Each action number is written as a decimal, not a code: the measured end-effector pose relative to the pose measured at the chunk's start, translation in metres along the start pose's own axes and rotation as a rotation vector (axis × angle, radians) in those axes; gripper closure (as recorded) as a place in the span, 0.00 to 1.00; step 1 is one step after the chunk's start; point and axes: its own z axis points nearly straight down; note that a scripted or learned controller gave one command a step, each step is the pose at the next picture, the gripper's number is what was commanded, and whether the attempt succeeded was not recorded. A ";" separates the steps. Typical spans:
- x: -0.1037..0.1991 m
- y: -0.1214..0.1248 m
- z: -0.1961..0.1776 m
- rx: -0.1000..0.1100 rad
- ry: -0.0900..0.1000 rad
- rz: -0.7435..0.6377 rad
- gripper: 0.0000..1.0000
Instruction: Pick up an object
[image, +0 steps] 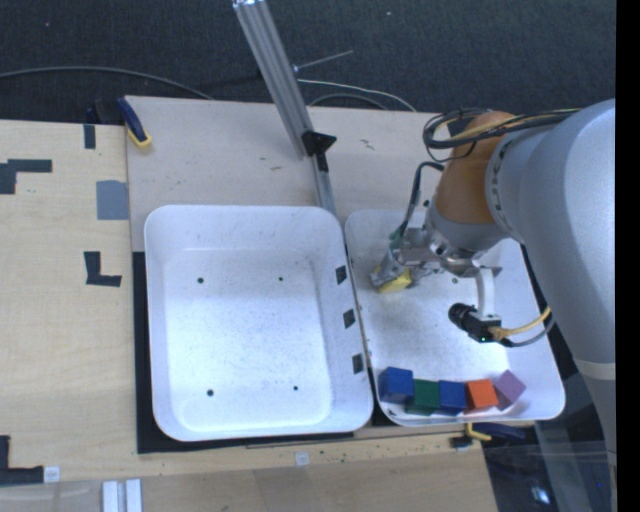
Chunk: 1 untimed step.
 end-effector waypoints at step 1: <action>0.009 -0.022 -0.095 -0.009 0.001 0.000 1.00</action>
